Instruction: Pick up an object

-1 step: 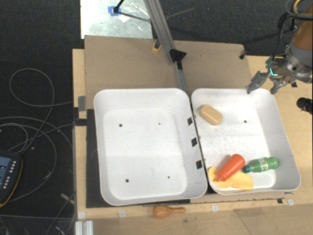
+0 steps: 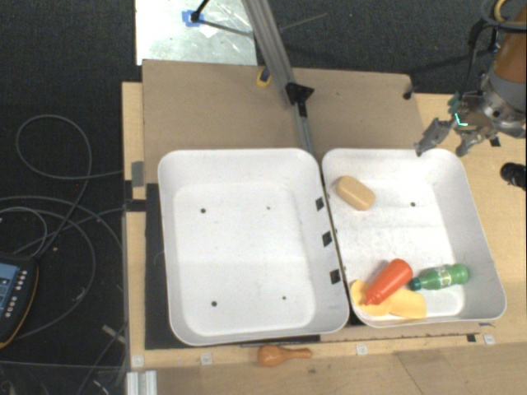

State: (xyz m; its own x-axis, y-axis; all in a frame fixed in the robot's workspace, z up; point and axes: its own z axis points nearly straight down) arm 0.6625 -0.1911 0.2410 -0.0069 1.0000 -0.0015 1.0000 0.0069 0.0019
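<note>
While the arm hangs at the far right corner, I see its gripper [image 2: 449, 141] with jaws spread and nothing between them.

From my feed, the right bin [image 2: 469, 188] holds a tan block [image 2: 355, 192] near its upper left, and along its lower edge an orange bottle [image 2: 389, 281] lying on a yellow piece [image 2: 403, 305], with a green bottle [image 2: 440, 277] just beside. The left bin [image 2: 173, 179] sits alongside; a small orange gourd-shaped thing [image 2: 282, 354] lies on the tabletop [image 2: 362, 89] below it.
</note>
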